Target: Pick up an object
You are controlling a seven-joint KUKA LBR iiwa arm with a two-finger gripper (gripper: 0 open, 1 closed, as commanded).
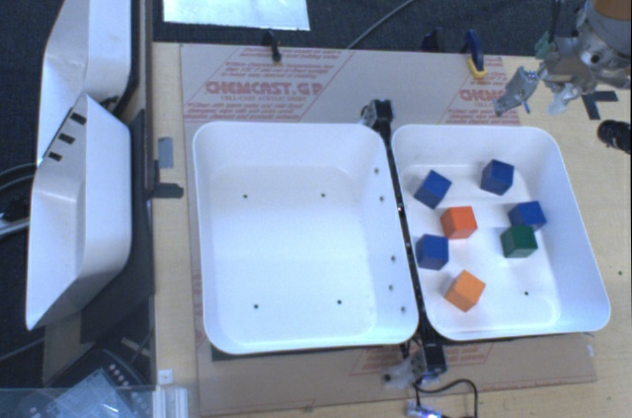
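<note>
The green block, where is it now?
The green block lies in the right bin, toward its right side, just below a blue block and right of an orange block.

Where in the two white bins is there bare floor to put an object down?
The left white plastic bin has bare floor from wall to wall. In the right white plastic bin, four blue, two orange and one green cube crowd the middle; bare floor remains along the right wall and near corner.
</note>
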